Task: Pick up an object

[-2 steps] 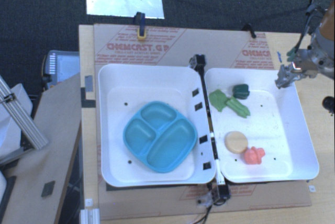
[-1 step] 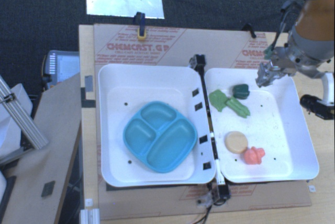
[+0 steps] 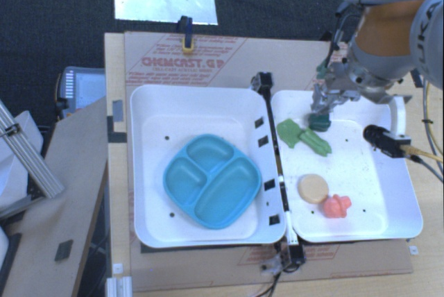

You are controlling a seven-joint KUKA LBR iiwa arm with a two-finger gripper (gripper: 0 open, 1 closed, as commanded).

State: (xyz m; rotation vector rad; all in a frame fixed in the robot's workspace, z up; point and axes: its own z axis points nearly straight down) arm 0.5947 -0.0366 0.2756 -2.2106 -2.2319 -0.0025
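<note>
While our claw (image 3: pixel 320 115) hangs low in the right bin (image 3: pixel 399 219), nothing is lifted yet.
We can't tell its state; the green toy (image 3: pixel 304 137) lies just below it.

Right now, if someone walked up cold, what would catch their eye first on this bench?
Probably the blue divided plate, lying alone in the left bin. Next, the grey and orange arm reaching in from the right, its pincer low over the right bin by a green toy. Nearer the front there, a tan disc and a pink piece lie side by side.
</note>
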